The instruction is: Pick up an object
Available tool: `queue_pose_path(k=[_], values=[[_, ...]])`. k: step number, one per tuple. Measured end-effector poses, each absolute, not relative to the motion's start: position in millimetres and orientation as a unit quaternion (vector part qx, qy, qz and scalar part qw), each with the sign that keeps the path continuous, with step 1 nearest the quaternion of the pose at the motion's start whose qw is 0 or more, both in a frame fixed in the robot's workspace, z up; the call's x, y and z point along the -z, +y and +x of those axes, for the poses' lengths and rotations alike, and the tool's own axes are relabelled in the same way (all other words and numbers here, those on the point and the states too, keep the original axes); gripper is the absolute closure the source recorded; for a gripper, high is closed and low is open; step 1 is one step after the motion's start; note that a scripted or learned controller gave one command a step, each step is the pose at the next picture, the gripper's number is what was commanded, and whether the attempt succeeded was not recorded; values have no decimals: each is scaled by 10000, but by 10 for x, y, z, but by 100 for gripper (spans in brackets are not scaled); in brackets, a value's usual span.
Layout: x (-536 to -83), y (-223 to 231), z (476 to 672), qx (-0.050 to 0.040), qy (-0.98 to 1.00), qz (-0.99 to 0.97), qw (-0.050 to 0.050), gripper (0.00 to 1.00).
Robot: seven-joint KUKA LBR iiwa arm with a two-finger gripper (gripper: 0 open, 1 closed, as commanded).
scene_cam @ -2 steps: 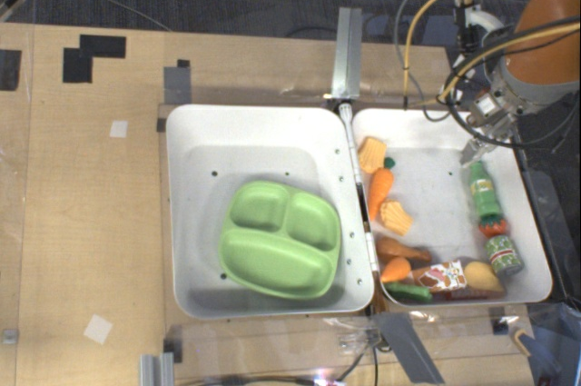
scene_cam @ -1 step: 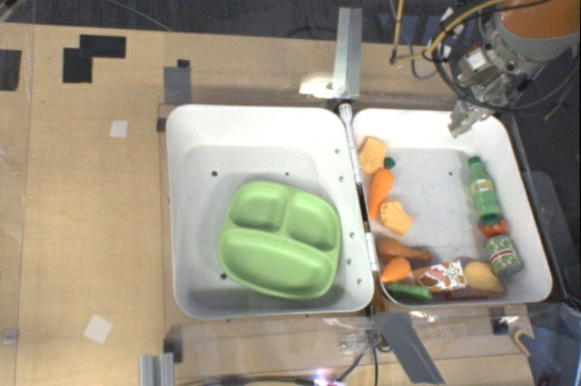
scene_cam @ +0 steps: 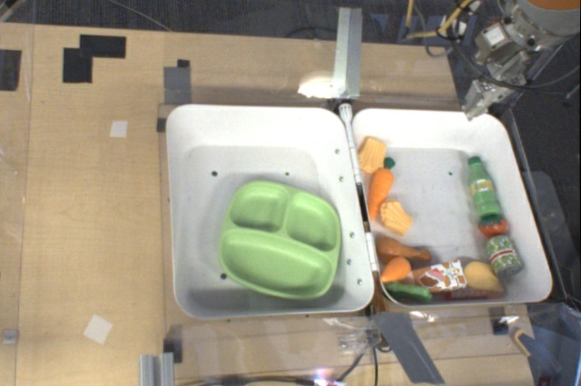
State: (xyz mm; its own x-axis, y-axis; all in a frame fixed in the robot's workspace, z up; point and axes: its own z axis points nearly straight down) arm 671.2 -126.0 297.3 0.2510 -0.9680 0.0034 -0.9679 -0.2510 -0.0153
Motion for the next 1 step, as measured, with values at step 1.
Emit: queue_pose_path(k=[1], values=[[-2051,-1775,6061,-1,5041,-8636,13,100]])
